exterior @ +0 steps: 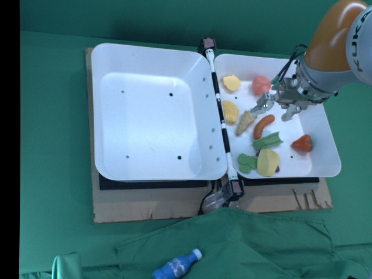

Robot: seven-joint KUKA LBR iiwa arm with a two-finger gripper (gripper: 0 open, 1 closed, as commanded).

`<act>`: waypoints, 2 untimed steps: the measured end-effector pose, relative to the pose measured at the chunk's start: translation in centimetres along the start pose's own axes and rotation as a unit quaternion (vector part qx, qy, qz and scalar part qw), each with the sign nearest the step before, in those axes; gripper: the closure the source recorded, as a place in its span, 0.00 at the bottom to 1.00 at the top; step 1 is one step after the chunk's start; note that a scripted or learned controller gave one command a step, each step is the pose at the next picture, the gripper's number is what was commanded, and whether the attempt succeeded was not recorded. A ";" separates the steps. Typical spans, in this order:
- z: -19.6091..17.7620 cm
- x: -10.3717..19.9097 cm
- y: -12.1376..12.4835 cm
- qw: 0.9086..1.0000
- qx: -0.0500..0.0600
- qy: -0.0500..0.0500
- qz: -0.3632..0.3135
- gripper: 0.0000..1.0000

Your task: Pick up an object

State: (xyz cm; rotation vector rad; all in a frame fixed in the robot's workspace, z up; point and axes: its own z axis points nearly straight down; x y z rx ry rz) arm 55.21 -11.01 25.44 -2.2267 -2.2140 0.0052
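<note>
I see the grey arm with the orange band [337,25] reaching in from the right, over the right-hand shallow white bin [325,156]. The two-finger gripper [278,106] sits above the bin's middle, with one metal finger [261,103] pointing left toward the pale corn-like cone [244,122] and the other finger [289,114] lower on the right. The fingers are spread well apart, and I see nothing between them.

Contents of the right bin, as I read them:
- a small yellow rounded piece [231,83] near the top left corner;
- a pink lumpy piece [261,85] beside it, just left of the gripper body;
- a yellow ribbed piece [230,112] against the divider side;
- the pale cone, just below the left finger; I cannot tell whether they touch;
- an orange-red sausage-shaped piece [263,126], slanted, under the gripper;
- a green flat pod-shaped piece [267,140] just below the sausage;
- a red strawberry-like piece [302,144] near the right wall;
- a yellow pear-shaped piece [268,162] at the front, with a green leafy piece [247,163] touching its left side.

The left-hand shallow white bin [104,156] shows only its bare floor with a few dark dots. A black and white bar [220,109] runs between the bins. Both bins rest on a brown cardboard sheet [116,211] on green cloth [52,127]. A small blue plastic bottle with a white cap [176,264] lies on the cloth at the front, well apart from the bins.
</note>
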 end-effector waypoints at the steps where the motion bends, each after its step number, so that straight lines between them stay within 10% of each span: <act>1: 7.3 -1.6 2.2 1.000 -0.006 0.000 0.000 0.00; 2: 5.6 -1.7 2.5 1.000 -0.013 -0.002 0.001 1.00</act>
